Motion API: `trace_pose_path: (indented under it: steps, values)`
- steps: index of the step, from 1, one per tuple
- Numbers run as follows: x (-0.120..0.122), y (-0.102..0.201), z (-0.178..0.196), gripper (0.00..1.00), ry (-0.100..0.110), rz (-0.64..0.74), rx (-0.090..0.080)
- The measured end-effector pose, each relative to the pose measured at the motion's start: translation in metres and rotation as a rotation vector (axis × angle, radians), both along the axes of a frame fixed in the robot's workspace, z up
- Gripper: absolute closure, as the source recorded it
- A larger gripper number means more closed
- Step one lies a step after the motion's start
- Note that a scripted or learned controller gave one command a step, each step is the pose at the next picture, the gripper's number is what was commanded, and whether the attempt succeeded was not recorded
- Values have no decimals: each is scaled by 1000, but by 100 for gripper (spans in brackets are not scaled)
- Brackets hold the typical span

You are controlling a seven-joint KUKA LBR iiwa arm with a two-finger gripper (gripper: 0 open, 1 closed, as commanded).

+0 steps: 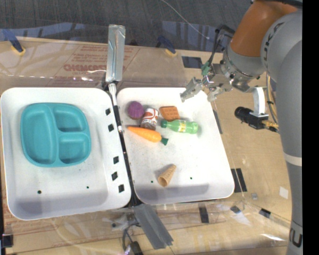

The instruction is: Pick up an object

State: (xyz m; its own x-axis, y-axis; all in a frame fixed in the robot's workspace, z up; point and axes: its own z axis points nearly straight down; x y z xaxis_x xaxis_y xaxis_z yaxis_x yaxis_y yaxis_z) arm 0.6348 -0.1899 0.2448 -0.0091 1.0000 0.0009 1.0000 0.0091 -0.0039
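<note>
Nearest to us, at the bottom of the camera view, we are seeing strips of grey tape lying on the clear plastic sheet that is covering the brown bench. Just above them the right bin is sitting, a shallow white tray with rounded corners and a faintly speckled floor.

Taking the right bin as our landmark, we are finding a small tan cone, ridged like a wafer, lying tilted near its front edge. Toward the bin's middle an orange carrot with a green tip is lying on its side. Just behind it a glossy green bottle is lying flat, and a small can with a red label is resting between them. A round purple ball is sitting toward the bin's back left, and a flat brown waffle-like square is lying next to the can.

Left of the right bin, touching it, the left bin is holding a smooth teal plate with three compartments.

Over the right bin's back right corner the gripper is hovering, metallic and angular, below the arm's orange band. Its two fingers are standing slightly apart with nothing between them, well clear of the objects.
</note>
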Motion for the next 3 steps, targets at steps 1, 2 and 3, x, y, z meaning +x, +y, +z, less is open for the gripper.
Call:
trace_pose_path:
  steps: [1,2,3]
  values:
    - [-56,56,-118,0,10,1,2]
    - [13,93,-144,0,1,1,-5]
    - [12,97,-142,100,2,5,0]
